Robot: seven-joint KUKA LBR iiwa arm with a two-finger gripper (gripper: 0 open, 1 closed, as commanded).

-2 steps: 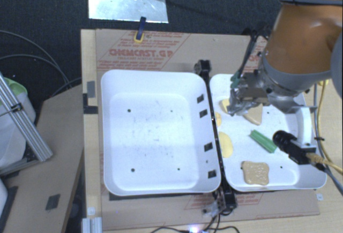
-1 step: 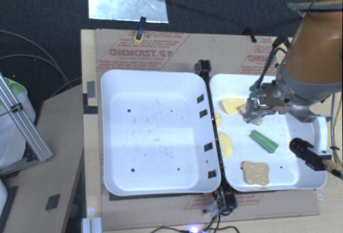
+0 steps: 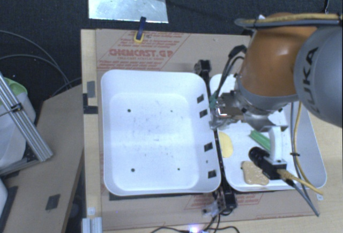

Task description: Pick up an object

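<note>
One camera was fixed above the bench [image 3: 144, 47], looking down at a slant from fairly close. The central bin [image 3: 153, 135] filled mid-frame, the second bin [image 3: 315, 168] sat at four o'clock, and the arm [image 3: 281, 58] entered from three o'clock.

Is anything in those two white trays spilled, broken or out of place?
Nothing stands out. The left bin has just faint dark specks on its floor. In the right bin, a yellow piece, a green piece and a tan lump lie loose beneath the arm, none visibly broken or spilled.
</note>
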